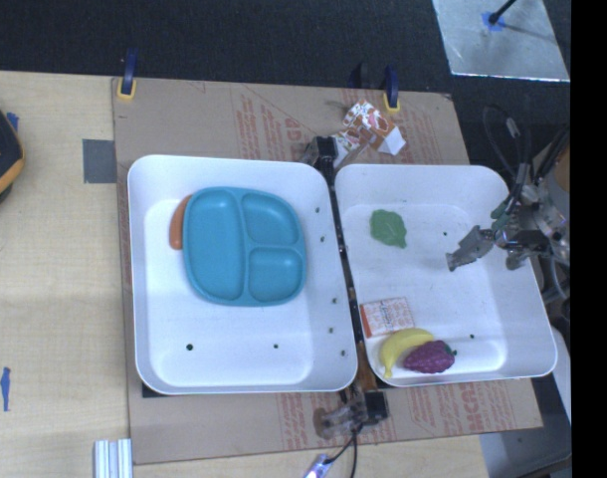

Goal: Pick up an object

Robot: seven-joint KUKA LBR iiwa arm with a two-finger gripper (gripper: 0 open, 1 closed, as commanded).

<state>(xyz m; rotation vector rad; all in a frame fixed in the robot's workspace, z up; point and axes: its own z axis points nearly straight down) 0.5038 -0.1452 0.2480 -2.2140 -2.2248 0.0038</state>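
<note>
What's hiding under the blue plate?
An orange thing pokes out from under the left edge of the blue plate. Only a thin strip shows; the rest is covered, so I can't tell what it is.

A robotics lab: two white bins (144, 297) sit on cardboard (234, 118) clamped to a wooden counter (45, 297), with cables (503, 132) and taped floor markers (498, 23) nearby.

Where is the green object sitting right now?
The green object lies in the right bin, toward its upper left, apart from the tool to its right.
</note>
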